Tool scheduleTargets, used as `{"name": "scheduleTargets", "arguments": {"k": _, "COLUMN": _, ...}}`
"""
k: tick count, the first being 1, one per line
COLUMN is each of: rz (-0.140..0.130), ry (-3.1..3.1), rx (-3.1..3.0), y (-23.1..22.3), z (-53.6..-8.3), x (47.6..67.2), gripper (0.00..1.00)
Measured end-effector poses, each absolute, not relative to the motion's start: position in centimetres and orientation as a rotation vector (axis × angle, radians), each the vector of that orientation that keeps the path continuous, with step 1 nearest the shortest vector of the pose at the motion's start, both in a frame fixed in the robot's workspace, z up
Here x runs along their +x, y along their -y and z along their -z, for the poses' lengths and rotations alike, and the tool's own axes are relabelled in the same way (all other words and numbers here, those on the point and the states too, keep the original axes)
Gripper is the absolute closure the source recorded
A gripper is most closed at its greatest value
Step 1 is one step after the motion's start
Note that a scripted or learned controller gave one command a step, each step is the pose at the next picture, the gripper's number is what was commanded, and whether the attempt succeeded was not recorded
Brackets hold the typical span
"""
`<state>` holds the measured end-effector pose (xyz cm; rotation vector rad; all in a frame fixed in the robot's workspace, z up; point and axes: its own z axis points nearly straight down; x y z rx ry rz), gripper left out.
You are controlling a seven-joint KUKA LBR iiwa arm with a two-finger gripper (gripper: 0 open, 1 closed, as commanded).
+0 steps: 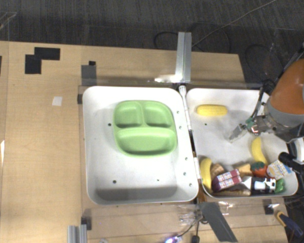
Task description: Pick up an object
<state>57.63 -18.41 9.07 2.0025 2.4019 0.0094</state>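
Even overhead light; soft shadows; slight glare, perhaps mild blur.

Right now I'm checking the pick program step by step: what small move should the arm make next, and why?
Probably a short move toward the small yellow banana-shaped toy, then down. The two-finger gripper hangs over bare floor of the right white bin with nothing between its fingers, and that toy lies just beside it, apart from the pile of items along the bin's near edge.

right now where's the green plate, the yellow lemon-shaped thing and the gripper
green plate [144,127], camera view, on the ridge between its compartments
yellow lemon-shaped thing [212,110], camera view, middle of its body
gripper [239,132], camera view, at its fingertips
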Motion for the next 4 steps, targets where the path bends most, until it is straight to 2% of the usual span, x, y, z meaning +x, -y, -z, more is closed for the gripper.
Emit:
{"name": "scheduleTargets", "arguments": {"k": 1, "rz": -0.011, "ry": -2.44, "rx": 1.956, "y": 20.6, "z": -9.1, "x": 53.9, "gripper": 0.0}}
{"name": "scheduleTargets", "arguments": {"k": 2, "rz": -0.004, "ry": -2.491, "rx": 1.906, "y": 17.8, "z": -8.8, "x": 67.1, "gripper": 0.0}}
{"name": "scheduleTargets", "arguments": {"k": 3, "rz": -0.006, "ry": -2.513, "rx": 1.87, "y": 19.0, "z": -10.8, "x": 67.2, "gripper": 0.0}}
{"name": "scheduleTargets", "arguments": {"k": 4, "rz": -0.007, "ry": -2.506, "rx": 1.884, "y": 12.7, "z": -10.0, "x": 65.4, "gripper": 0.0}}
